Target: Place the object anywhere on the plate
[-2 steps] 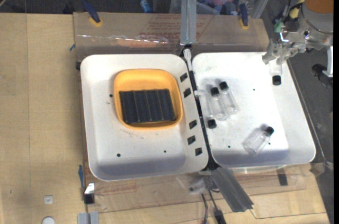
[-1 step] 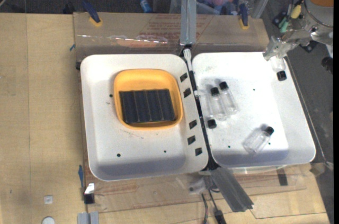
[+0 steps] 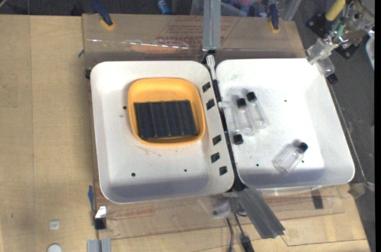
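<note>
A clear vial (image 3: 290,156) lay well apart from the gripper (image 3: 323,54), whose state could not be told; likely light, slippery, breakable; best gripped across its body; the plate (image 3: 136,93) lay farther off.

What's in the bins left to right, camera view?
Left bin → orange plate with dark ridged insert → divider → right bin with cluster of clear black-capped vials → lone vial.
</note>
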{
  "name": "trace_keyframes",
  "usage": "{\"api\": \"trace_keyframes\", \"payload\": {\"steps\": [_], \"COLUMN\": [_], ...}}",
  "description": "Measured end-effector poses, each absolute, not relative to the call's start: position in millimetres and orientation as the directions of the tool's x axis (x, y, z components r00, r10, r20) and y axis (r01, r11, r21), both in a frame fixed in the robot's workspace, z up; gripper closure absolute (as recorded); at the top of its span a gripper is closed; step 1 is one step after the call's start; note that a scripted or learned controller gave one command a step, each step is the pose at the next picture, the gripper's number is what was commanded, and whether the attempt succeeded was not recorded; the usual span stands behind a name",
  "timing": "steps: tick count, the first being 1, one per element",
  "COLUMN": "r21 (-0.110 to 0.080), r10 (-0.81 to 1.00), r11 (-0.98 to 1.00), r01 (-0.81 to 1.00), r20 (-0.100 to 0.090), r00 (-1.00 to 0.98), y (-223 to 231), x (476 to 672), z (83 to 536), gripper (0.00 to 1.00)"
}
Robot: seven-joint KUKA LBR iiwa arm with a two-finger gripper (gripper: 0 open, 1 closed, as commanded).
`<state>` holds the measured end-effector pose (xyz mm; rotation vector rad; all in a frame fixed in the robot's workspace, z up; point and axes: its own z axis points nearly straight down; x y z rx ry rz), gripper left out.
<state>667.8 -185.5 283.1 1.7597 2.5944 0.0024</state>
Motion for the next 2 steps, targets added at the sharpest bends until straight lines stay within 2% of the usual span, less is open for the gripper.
{"api": "trace_keyframes", "payload": {"steps": [1,2], "r21": [0.005,0.004], "r10": [0.776,0.557], "r11": [0.630,0.831], "r01": [0.776,0.557], "r20": [-0.007,-0.010], "r00": [-0.630,-0.831], "y": [-212,-222], "x": [667.8,662.2], "z": [315,370], "gripper": [1.00,1.00]}}
